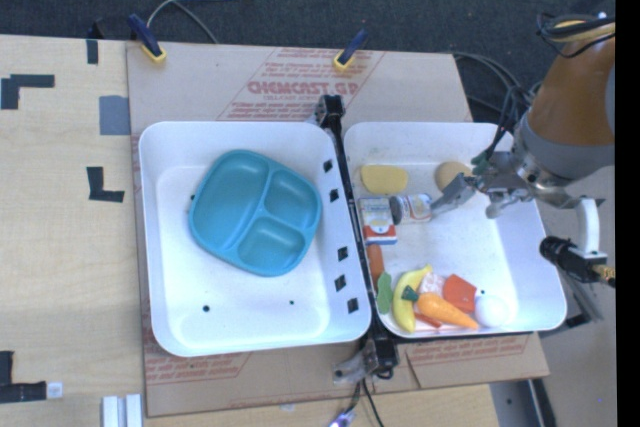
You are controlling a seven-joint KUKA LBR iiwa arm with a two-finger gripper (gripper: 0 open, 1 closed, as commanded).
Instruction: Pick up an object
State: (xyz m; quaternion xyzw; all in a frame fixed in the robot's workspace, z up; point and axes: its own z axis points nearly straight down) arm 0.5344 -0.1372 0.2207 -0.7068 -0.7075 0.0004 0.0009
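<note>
My gripper (472, 203) hangs over the right bin (520, 245), near its upper middle, with the jaws spread open and nothing between them. One finger (447, 197) points left toward a small bottle (400, 209) lying on its side. A tan round object (451, 174) sits just above that finger. A yellow lump (384, 179) lies further left. At the bin's front lie a banana (405, 300), a carrot (445, 312), a red-orange block (459, 291) and a white egg (492, 310).
The left bin (170, 305) holds a blue divided plate (256, 211). A red-and-white pack (380, 234) and an orange stick (375, 262) lie along the right bin's left wall. A black divider (345, 215) with clips runs between the bins.
</note>
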